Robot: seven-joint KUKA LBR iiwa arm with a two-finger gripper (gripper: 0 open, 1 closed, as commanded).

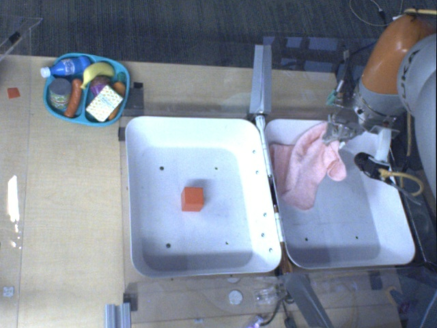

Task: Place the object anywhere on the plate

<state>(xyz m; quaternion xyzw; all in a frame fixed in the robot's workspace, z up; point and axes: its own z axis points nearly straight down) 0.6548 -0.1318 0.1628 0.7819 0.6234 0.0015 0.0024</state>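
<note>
Gripper [336, 132] at right bin's [355, 251] far edge | pink cloth [305, 166] pinched, draped

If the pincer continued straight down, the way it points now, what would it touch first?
Most likely the pink cloth. The pincer sits right at the cloth's upper edge in the right bin, pointing down. The white bin floor lies under the cloth. Depth is hard to judge from this slanted view.
</note>
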